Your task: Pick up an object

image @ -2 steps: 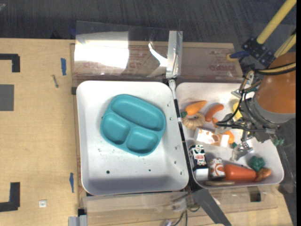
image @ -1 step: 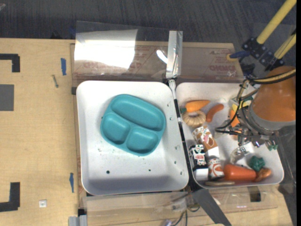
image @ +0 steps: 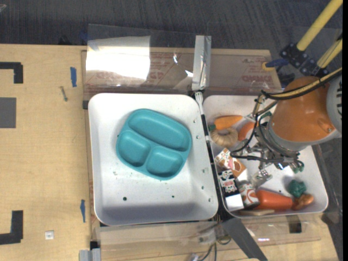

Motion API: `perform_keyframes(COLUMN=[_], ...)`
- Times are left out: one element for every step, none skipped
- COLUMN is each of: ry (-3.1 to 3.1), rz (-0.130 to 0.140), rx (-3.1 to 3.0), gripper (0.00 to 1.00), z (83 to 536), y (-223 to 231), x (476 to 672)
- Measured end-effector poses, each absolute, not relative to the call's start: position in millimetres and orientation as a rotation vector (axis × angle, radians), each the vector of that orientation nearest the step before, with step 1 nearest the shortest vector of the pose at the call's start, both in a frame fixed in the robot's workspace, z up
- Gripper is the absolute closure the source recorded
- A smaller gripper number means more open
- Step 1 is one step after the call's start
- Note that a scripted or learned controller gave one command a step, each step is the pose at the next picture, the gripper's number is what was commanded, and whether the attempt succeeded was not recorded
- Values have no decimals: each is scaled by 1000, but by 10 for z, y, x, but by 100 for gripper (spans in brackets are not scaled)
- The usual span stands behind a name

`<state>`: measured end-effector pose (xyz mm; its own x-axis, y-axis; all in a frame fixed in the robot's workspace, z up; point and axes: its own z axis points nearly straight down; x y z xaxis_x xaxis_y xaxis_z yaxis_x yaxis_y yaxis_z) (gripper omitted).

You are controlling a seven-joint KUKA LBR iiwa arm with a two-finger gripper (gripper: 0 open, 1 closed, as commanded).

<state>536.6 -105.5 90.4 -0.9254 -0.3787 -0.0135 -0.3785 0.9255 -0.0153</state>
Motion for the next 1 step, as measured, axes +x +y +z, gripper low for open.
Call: perform_keyframes(ry=[3056], rz=[-8], rx=[-661], gripper=[0], z=[1853], y=[-1311], x=[5923])
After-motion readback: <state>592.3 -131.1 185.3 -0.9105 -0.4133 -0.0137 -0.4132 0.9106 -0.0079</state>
